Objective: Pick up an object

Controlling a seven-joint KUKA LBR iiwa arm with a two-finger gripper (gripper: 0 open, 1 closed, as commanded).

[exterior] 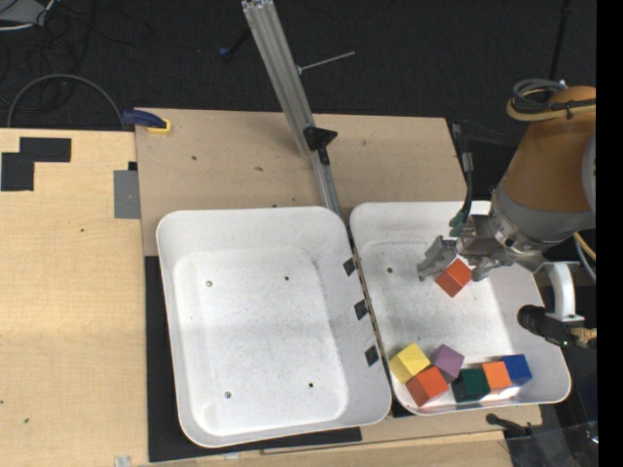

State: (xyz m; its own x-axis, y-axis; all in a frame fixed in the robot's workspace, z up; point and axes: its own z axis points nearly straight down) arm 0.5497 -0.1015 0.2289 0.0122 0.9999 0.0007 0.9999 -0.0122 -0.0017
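- The arm is running off the right edge; its upper links are not showing.
- The gripper is covering the top of the orange-red cube.
- The green cube is lying partly behind the bin's front rim.
- The worktop is being cut off at left and bottom.

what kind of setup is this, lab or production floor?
Most likely a research lab bench for grasping trials. Two shallow white bins sit on a plywood bench, the gripper holds an orange block over toy blocks, with loose cables behind.
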